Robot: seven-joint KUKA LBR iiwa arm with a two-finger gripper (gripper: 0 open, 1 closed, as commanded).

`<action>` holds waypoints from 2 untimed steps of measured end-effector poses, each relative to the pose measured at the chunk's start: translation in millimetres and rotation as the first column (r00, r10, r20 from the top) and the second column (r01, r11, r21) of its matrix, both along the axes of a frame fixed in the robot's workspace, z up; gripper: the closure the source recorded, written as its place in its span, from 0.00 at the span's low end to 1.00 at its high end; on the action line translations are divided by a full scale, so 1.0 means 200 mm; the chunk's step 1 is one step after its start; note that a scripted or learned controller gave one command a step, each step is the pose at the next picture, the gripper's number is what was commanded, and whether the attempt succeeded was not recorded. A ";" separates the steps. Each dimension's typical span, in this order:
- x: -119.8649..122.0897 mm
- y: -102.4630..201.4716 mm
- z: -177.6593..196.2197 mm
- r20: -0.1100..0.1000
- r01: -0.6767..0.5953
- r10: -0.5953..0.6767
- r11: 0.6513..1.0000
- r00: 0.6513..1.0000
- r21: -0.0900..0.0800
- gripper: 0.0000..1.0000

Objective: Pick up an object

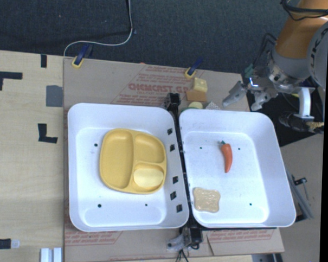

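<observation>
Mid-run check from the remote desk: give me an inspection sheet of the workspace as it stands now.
Surface: brown cardboard sheet on a pale wooden bench, bearing a left white plastic bin and a right white plastic bin side by side.
Job's things: yellow compartment plate in the left bin; orange toy carrot and beige flat slab in the right bin, apart.
Clutter: small tan and yellow blocks behind the bins.
Grippers: two-finger gripper above the right bin's far rim, holding nothing, fingers spread.
Cables: white cable on the dark backdrop.
Surroundings: black tape marks on the bench.
</observation>
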State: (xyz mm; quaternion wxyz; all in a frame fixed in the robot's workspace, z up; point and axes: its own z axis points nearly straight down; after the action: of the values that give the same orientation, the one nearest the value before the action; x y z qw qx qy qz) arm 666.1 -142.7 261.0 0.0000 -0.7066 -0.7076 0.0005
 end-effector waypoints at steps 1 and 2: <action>-0.48 -0.02 -0.53 -0.016 0.004 -0.004 1.000 1.000 0.004 0.00; -0.44 -0.22 -0.90 0.002 0.003 -0.003 1.000 1.000 0.000 0.00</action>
State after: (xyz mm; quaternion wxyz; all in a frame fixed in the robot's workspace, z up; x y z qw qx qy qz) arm 577.2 -185.9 81.5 -0.0006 -0.7077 -0.7065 0.0001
